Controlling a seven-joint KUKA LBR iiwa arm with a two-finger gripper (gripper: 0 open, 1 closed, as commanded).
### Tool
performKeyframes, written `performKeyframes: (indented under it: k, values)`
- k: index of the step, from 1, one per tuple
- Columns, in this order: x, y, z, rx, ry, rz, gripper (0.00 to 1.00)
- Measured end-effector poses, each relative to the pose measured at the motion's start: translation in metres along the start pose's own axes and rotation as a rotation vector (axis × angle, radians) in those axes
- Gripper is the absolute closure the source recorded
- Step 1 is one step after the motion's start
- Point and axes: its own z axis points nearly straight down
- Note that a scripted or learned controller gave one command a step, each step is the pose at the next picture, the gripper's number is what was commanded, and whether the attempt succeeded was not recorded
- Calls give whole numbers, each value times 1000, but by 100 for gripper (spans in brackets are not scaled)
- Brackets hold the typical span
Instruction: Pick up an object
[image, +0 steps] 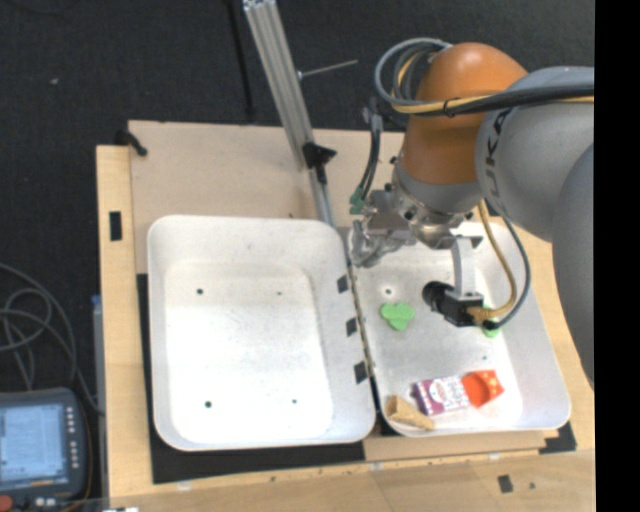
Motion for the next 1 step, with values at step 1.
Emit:
performKeyframes:
  k: [1]
  values:
    - [53,-5,-3,-1,1,-1,100]
